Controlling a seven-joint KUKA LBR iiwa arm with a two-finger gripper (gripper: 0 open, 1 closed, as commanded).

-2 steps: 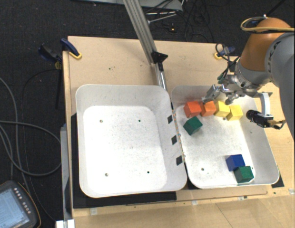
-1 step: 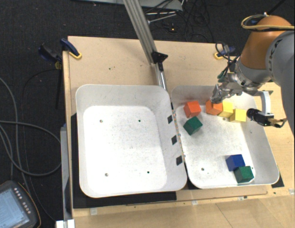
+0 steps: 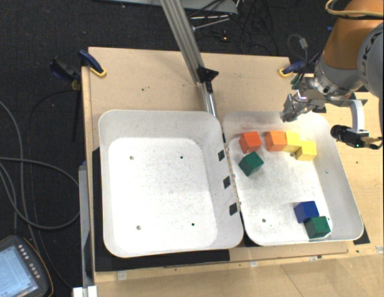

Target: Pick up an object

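Where the tan wooden bench (image 3: 179, 73) lay under your camera, you had two shallow white bins side by side, both speckled and with rounded corners. The left bin (image 3: 117, 166) was a smooth matte tray, and the right bin (image 3: 340, 197) carried all the blocks. Your grey arm (image 3: 356, 36) came in from the right, its orange band curving above the wrist, the wrist bent down toward the right bin's far edge. The gripper (image 3: 294, 111) hung over that far rim, just beyond the blocks and touching none of them; whether it was spread or closed you could not tell from that angle.

The blocks were small, hard-edged cubes. Near the far end sat an orange-red block (image 3: 249, 142), an orange block (image 3: 275, 140) and a yellow piece (image 3: 301, 147) in a row, the last two touching. A dark green block (image 3: 251, 163) lay tilted just before the orange-red one. At the near corner a blue block (image 3: 306, 210) touched another green block (image 3: 318, 227).
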